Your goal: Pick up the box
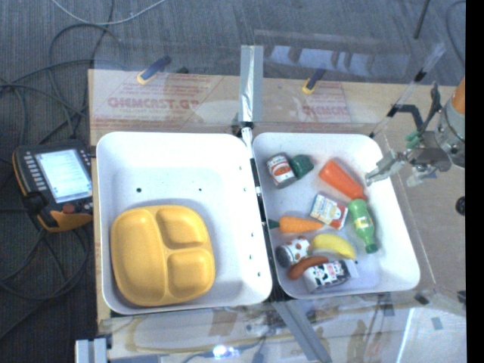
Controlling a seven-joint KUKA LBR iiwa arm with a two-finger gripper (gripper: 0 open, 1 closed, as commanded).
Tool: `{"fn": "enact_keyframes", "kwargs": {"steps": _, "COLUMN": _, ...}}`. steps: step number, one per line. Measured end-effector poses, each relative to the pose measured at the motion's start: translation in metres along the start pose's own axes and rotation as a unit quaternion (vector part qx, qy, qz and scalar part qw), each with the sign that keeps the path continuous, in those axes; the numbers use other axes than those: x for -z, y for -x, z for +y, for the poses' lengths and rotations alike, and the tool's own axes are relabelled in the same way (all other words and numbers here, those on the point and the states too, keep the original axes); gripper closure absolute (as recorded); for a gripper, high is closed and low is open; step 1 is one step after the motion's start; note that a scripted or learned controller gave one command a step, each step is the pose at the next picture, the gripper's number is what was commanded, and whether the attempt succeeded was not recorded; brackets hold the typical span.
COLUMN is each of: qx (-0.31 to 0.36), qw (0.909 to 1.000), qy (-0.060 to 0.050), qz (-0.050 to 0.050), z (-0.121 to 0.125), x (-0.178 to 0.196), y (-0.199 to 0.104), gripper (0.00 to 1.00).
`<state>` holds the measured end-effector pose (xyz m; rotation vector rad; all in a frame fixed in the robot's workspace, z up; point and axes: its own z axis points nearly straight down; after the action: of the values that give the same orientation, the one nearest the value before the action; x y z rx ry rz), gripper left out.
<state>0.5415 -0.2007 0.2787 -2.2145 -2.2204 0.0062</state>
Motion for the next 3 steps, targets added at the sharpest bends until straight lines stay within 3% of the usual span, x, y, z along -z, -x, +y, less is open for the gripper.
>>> {"fn": "enact_keyframes", "kwargs": {"steps": 1, "qx": 0.0, "qw": 1.0, "qy": 0.0, "qz": 0.0, "z": 0.0, "x": 0.0, "y": 0.0, "gripper": 0.0}}
{"fn": "enact_keyframes", "kwargs": {"steps": 2, "qx": 0.015, "qw": 0.9999, "qy": -0.001, "qz": 0.0, "z": 0.027, "x": -0.122, "y": -0.038, "gripper": 0.0}}
{"fn": "enact_keyframes", "kwargs": {"steps": 3, "qx": 0.027, "qw": 0.9996, "qy": 0.007, "qz": -0.003, "z": 0.036, "x": -0.19, "y": -0.046, "gripper": 0.0}}
